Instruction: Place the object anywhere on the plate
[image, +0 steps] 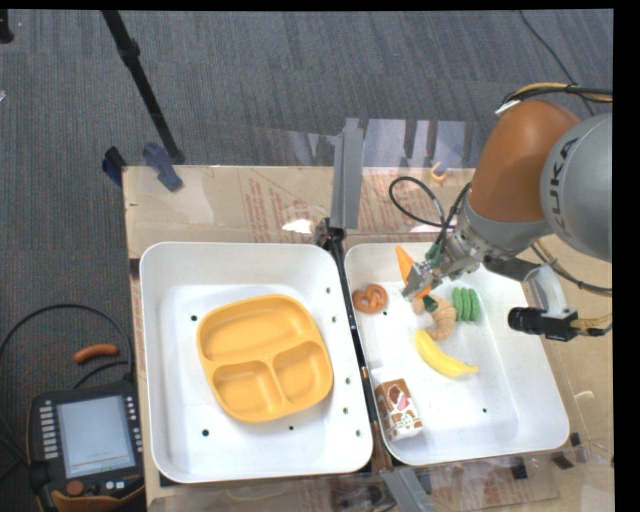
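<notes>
The orange plate (264, 356) is sitting in the left bin (160, 300). In the right bin (520, 400) the gripper (422, 288) is hovering over the carrot (404, 262) — just beside the pretzel (370, 298) and banana (444, 356).

The orange three-compartment plate (264, 356) lies flat in the left bin, well left of the gripper (422, 288). Which right-bin item is the object is unclear.

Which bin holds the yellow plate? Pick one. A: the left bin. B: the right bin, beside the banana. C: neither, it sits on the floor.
A: the yellow plate lies in the left bin, while the banana lies in the right bin.
</notes>
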